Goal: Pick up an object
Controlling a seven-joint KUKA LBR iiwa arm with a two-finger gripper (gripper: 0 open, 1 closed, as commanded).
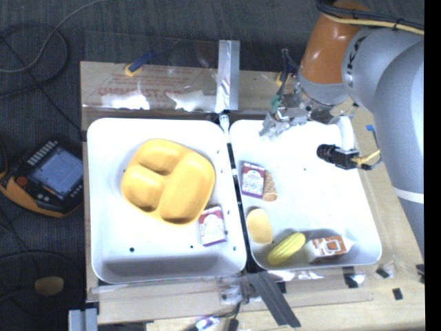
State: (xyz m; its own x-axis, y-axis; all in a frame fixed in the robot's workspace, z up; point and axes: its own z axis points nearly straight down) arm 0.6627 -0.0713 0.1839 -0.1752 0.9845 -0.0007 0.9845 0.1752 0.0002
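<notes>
Up at the far edge of the right bin (358, 205), the claw (279, 125) hangs over the bin's back left corner, close to the divider between the two bins; can't really tell whether it's apart or together from this angle, and nothing visible is caught in it. The arm (386, 67) comes in from the right, grey with its orange band (327, 47) sitting just above the wrist. Pickable stuff in the right bin is all down toward the near side and left: a small maroon and white carton (252, 181) beside the divider, with a brownish cone-like piece (269, 187) touching its right side, a pale yellow rounded item (259, 225) below that, a yellow-green corn cob (285, 247) lying tilted near the front wall, and an orange and white packet (328, 245) just right of it. The left bin (110, 254) holds a big yellow lumpy thing (168, 179), looks like a bread loaf toy, plus another maroon and white carton (212, 226) right at its lower right. A handheld pendant (47, 178) sits on the floor off the counter's left side.
</notes>
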